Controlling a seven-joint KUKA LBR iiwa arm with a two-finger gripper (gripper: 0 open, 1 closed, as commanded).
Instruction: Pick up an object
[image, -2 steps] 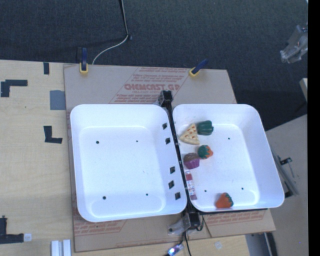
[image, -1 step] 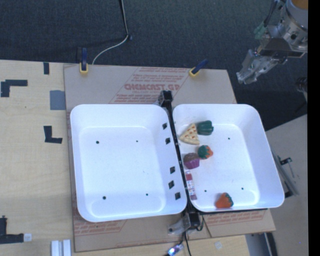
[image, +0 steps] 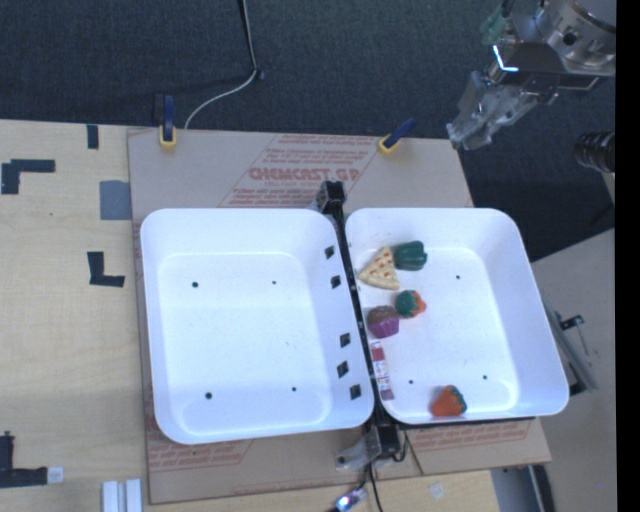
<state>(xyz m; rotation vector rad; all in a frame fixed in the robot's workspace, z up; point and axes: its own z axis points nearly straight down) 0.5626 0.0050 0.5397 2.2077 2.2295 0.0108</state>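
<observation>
I see the gripper hanging above the bench beyond the right bin; I cannot tell its state; the pizza slice, green pepper, purple piece and carrot-like piece crowd the divider; an orange piece sits apart near the front wall.

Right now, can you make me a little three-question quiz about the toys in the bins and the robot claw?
1. True or false: the claw hangs above the bins, off past the right bin's far corner.
2. Which toy lies nearest the right bin's front edge? A) pizza slice B) orange pepper C) purple toy
3. Fill in: the green pepper lies right beside the ____ slice.

Key: 1 true; 2 B; 3 pizza.
</observation>
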